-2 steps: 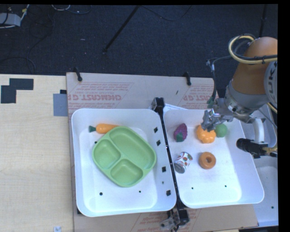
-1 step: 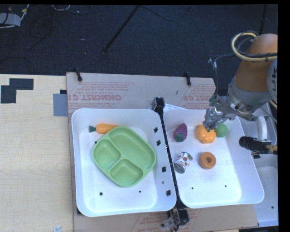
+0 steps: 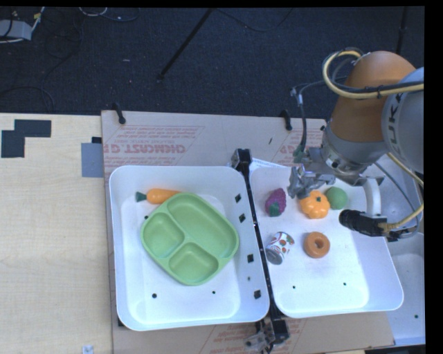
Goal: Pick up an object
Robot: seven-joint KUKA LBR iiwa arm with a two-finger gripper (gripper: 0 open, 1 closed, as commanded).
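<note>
While the gripper [image 3: 304,184] hangs over the far side of the right bin [image 3: 374,297], I cannot tell how its fingers stand. Just beside it toward the near side lies the orange pumpkin [image 3: 315,205], with a green ball [image 3: 337,198] touching it and a purple fruit [image 3: 275,202] on the other side. Nearer lie a donut [image 3: 317,245] and a tipped cup [image 3: 278,247].

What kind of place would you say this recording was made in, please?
Most likely a robotics lab's grasping test bench. A grey arm with an orange band reaches over two shallow white plastic bins that hold toy food, such as a small orange plastic pumpkin, and loose cables lie on the dark floor behind.
</note>
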